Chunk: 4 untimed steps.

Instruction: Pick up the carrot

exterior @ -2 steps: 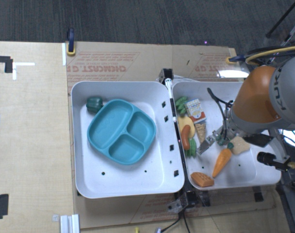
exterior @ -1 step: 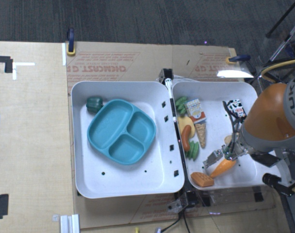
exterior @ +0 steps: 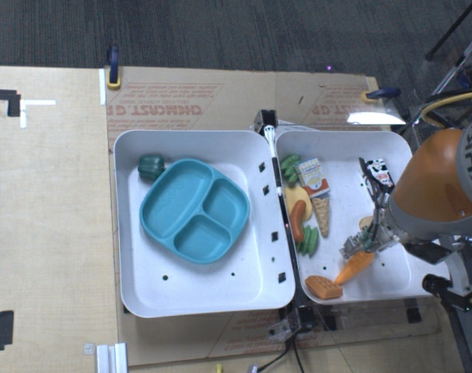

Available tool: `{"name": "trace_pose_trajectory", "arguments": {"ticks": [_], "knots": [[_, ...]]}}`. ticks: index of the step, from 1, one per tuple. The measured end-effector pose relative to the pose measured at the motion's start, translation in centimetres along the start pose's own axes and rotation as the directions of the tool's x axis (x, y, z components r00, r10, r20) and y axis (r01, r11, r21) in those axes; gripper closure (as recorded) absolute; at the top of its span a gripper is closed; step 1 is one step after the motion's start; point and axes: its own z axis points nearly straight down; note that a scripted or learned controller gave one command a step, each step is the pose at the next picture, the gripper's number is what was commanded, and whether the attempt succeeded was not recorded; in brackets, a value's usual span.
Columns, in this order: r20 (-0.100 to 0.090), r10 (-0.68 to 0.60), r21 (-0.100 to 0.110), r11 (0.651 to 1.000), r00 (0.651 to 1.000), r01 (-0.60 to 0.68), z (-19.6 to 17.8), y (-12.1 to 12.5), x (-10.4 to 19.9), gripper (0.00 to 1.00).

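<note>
The orange carrot (exterior: pixel 354 268) lies slantwise near the front of the right bin (exterior: pixel 399 282), its leafy end pointing up and to the right. My gripper (exterior: pixel 361 244) hangs low over that upper end, under the grey and orange wrist (exterior: pixel 434 185). Its tip seems to touch or nearly touch the carrot's top. The arm's bulk hides the bin's right side.
A brown pastry (exterior: pixel 323 287) lies just left of the carrot. Along the right bin's left side lie a green pepper (exterior: pixel 309 241), a red sausage (exterior: pixel 298 222), a cone (exterior: pixel 321 212) and a carton (exterior: pixel 312 176). The left bin holds a teal divided plate (exterior: pixel 193 208) and a dark green item (exterior: pixel 151 166).
</note>
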Motion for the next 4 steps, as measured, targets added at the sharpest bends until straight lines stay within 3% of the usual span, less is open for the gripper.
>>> {"name": "trace_pose_trajectory", "arguments": {"ticks": [1, 2, 3, 4], "knots": [[0.003, 0.551, 0.004, 0.835, 0.835, -0.551, -9.0, 6.9, 3.7, 1.00], [0.002, 0.550, 0.004, 0.835, 0.835, -0.550, -9.0, 6.9, 3.7, 0.00], [0.001, 0.535, 0.005, 0.845, 0.845, -0.535, -3.7, 1.7, 1.3, 0.00], [-0.002, 0.399, 0.006, 0.917, 0.917, -0.399, 1.0, -0.1, 0.4, 0.00]]}}
